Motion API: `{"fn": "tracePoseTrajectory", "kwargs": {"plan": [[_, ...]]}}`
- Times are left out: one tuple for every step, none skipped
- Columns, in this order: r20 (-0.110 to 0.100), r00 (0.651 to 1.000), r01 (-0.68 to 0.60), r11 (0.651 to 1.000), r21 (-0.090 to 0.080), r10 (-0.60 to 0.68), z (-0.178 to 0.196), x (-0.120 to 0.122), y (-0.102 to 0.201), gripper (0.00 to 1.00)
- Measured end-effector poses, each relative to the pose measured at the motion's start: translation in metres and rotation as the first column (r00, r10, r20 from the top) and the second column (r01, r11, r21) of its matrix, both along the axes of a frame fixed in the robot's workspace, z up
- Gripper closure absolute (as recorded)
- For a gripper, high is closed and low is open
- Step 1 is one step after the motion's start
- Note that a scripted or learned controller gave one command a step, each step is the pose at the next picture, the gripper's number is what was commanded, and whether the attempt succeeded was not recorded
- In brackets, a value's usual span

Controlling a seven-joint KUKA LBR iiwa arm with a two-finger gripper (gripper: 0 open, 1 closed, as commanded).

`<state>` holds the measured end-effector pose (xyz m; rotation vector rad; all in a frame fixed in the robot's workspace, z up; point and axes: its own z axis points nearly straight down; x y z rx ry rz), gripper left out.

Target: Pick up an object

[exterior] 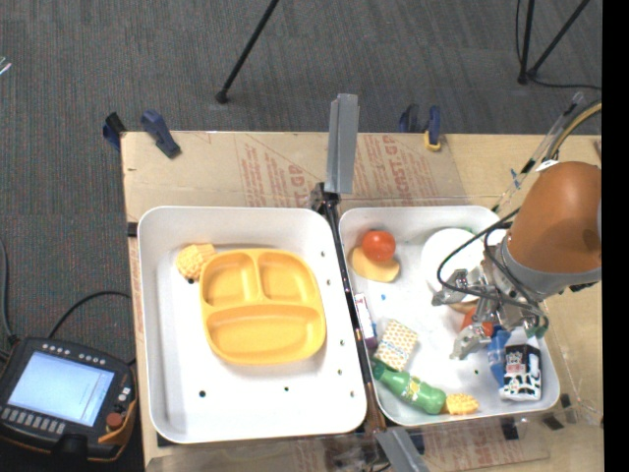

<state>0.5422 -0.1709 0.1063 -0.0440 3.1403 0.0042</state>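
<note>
Pincer point(482, 334) low in rt bin point(413, 214) | grip state unclear | yellow tray point(263, 305) in lt bin point(162, 293)

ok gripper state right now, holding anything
gripper: cannot be told; it is low in the right bin, among the objects there.

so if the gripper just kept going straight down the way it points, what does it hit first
Probably the bare floor of the right bin, between the waffle-patterned block and the cow-print carton. The gripper points down there, though depth is unclear.
</note>
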Motion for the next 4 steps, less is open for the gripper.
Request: {"fn": "tracePoseTrajectory", "kwargs": {"plan": [[-0.001, 0.983, -0.183, 0.983, 0.002, 0.183, -0.019, 0.045, -0.036, 0.00], [0.001, 0.996, -0.085, 0.996, 0.002, 0.085, -0.018, -0.015, -0.036, 0.00], [0.004, 0.916, -0.401, 0.916, 0.000, 0.401, -0.018, -0.020, -0.036, 0.00], [0.000, 0.883, -0.469, 0.883, 0.001, 0.469, -0.019, -0.023, 0.005, 0.00]]}}
